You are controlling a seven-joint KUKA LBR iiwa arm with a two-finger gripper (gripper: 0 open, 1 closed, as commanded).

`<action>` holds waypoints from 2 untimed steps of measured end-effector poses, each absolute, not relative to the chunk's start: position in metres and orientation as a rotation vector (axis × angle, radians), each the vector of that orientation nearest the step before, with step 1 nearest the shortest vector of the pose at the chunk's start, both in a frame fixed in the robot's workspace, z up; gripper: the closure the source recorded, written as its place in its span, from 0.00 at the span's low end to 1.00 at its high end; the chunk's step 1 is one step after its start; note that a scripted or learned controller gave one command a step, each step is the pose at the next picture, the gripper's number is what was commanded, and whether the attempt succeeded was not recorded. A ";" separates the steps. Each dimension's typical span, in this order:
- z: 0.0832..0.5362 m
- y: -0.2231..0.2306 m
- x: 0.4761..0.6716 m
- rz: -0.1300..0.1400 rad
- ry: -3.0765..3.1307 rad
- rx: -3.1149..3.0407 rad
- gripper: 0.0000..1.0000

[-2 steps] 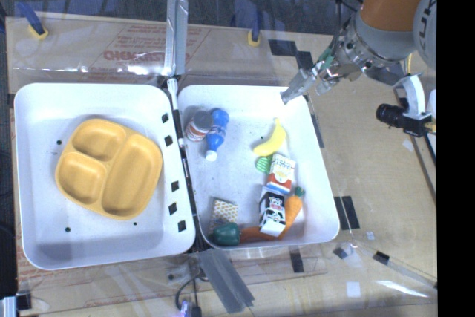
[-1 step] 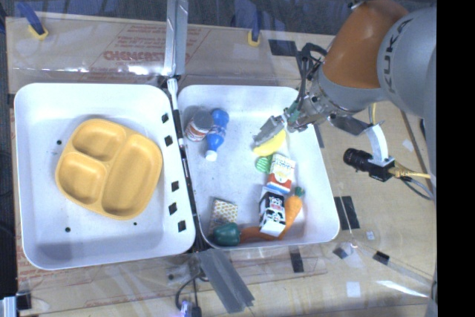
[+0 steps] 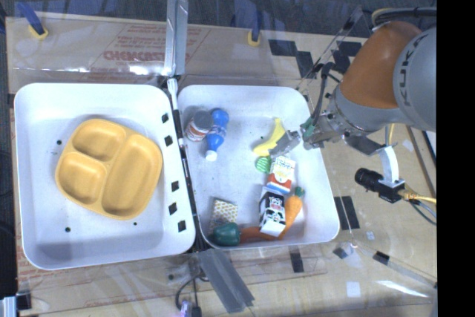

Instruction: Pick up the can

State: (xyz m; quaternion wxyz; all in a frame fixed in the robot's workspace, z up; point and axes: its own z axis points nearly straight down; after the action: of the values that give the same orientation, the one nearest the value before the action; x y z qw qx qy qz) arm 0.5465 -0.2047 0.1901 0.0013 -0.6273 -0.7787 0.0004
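Your can (image 3: 198, 125) stands touching the left of the blue bottle (image 3: 215, 132), probably light, stiff and slippery, so grip its round sides; whether the hand (image 3: 286, 144) is open, I cannot tell.
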 end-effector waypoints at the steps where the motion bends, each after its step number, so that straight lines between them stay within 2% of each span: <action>1: 0.091 -0.143 0.499 0.003 -2.194 -2.241 0.00; 2: 0.092 -0.151 0.593 0.002 -2.009 -2.412 0.00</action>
State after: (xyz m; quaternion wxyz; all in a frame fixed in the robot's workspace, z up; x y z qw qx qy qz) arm 0.5934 -0.1506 0.0918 0.0013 -0.7685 -0.6398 0.0007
